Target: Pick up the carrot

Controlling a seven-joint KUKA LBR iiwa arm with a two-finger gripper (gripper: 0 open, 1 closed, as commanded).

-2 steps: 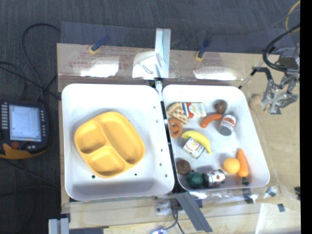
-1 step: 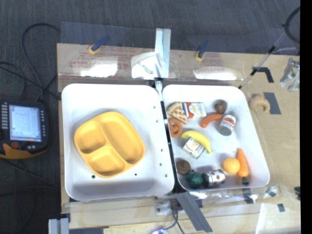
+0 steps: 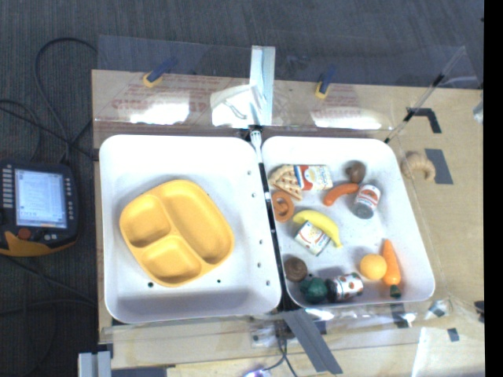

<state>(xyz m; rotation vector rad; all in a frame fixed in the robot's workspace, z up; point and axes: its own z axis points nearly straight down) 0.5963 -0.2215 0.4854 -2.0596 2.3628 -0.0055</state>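
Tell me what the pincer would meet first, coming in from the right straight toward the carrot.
If it comes in low, probably the right bin's rim. Above that, the carrot itself, which lies nearest that wall. The orange fruit sits just beyond. Height is unclear.

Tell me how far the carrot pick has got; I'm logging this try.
Nothing looks done yet. The carrot lies in the right bin, near its right wall beside the orange. Nothing is in hand. Reaching, gripping and lifting the carrot are all left.
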